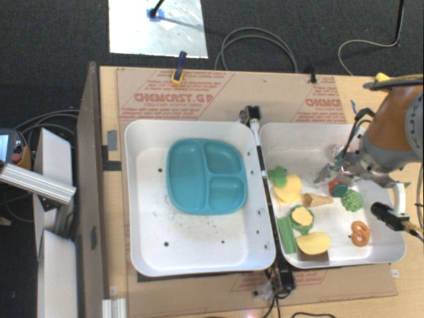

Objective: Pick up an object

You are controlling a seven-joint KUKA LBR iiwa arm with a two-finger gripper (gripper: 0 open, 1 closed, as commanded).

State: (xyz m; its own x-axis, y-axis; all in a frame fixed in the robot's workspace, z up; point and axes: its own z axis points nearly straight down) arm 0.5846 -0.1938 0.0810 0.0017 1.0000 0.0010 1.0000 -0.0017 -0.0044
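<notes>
Your pincer (336, 172) sits low in the right bin (311, 135), toward its 3 o'clock side; you cannot tell its state. Toy food (299, 217) lies clustered at the pincer's 7 o'clock. The teal plate (205, 176) occupies the left bin (149, 197).

bins (152, 244): smooth white plastic | plate (205, 176): matt teal plastic | bench (199, 91): printed brown cardboard

The table (106, 177) carries a printed cardboard sheet (218, 91). Two white bins sit on it side by side, the left bin (149, 244) touching the right bin (381, 247).
</notes>
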